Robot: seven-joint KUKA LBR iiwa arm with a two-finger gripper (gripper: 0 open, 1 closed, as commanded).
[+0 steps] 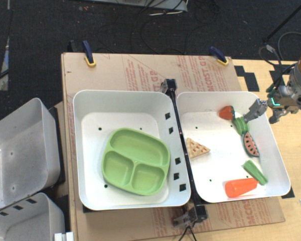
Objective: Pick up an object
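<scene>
Hand (265, 110) hovers at right bin (276, 149) rim over cardboard-covered bench (125, 74).

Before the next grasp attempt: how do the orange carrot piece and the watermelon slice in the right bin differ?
The carrot piece is plain orange; the watermelon slice is red with dark seeds and a green rind. The carrot piece lies near the front edge, roughly crosswise; the watermelon slice sits further back by the right wall, lengthwise. A green piece lies beside the carrot piece. Both lie flat in the right bin.

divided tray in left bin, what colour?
Light green divided tray, plain, no pattern; the camera view shows it clearly.
</scene>
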